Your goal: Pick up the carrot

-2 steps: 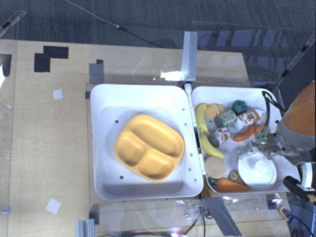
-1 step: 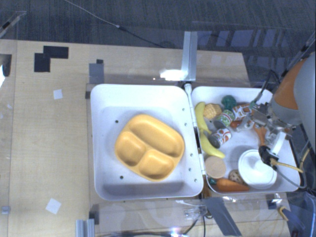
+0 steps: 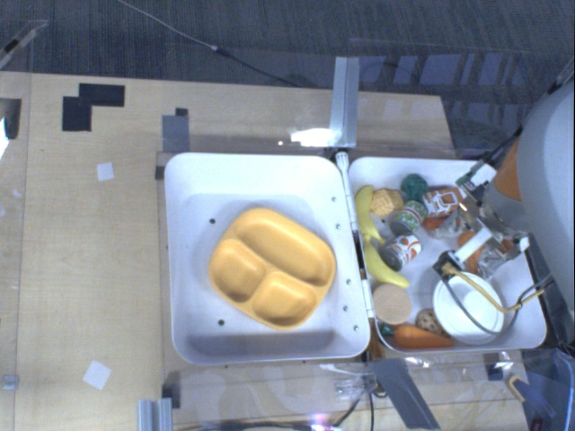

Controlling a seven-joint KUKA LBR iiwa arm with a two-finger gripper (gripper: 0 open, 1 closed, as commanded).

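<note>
Overhead, a pale wooden bench (image 3: 81, 268) bears two shallow white bins side by side, with dark ribbed flooring beyond its far edge. A glossy yellow divided plate (image 3: 271, 266) with rounded compartments lies in the left bin (image 3: 193, 330). Smooth plastic toy foods crowd the right bin (image 3: 530, 335): a curved banana (image 3: 371, 236), small cans, a white bowl (image 3: 469, 308). Tapered and orange, the carrot (image 3: 422, 337) lies along the near wall, long axis left to right, thick end pointing left. Whether the gripper (image 3: 476, 241) is open or closed, I cannot tell.
</note>
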